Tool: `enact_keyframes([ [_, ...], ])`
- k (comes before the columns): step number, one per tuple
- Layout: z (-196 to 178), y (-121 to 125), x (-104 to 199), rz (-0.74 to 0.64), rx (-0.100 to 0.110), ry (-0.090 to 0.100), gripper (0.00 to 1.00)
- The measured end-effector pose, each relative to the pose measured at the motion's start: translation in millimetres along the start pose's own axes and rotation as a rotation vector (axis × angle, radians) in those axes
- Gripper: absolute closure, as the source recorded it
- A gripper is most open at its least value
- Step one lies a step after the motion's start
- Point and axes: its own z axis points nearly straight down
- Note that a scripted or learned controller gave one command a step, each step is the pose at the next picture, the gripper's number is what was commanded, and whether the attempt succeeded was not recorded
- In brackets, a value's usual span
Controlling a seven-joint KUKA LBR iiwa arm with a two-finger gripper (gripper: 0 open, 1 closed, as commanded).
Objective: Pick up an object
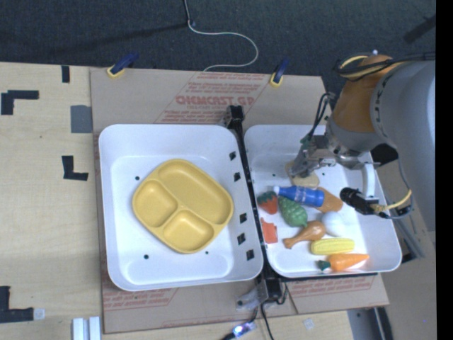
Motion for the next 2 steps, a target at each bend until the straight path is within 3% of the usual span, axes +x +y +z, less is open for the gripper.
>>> enact_keyframes([
  [2,-90,-4,-10,0.004,0.01,0.005,1.0],
])
